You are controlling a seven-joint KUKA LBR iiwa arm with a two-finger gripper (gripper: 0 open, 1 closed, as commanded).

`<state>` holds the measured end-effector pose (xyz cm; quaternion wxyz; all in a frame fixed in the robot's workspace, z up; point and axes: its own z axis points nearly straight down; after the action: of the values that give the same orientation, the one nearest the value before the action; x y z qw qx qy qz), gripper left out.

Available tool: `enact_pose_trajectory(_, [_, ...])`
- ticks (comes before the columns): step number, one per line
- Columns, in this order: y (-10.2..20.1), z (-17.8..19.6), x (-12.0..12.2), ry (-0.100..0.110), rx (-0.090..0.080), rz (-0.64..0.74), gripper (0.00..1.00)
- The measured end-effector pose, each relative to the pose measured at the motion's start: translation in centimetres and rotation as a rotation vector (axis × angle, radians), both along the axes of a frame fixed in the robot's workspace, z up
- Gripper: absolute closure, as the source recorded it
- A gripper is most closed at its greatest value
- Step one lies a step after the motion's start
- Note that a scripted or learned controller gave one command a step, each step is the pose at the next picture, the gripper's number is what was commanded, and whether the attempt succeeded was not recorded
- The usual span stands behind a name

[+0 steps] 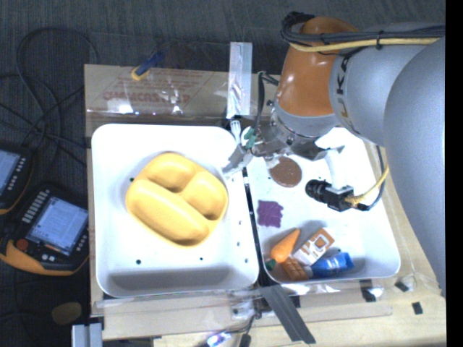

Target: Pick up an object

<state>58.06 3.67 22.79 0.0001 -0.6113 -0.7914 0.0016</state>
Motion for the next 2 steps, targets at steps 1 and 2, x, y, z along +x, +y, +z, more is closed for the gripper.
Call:
enact_pose_trajectory(1, [3.2,3.8,0.9,0.0,0.0,0.055,0.0])
enact_pose_trajectory(2, [-0.1,-4.4,6.9,-0.001,-0.001,0.335,0.0])
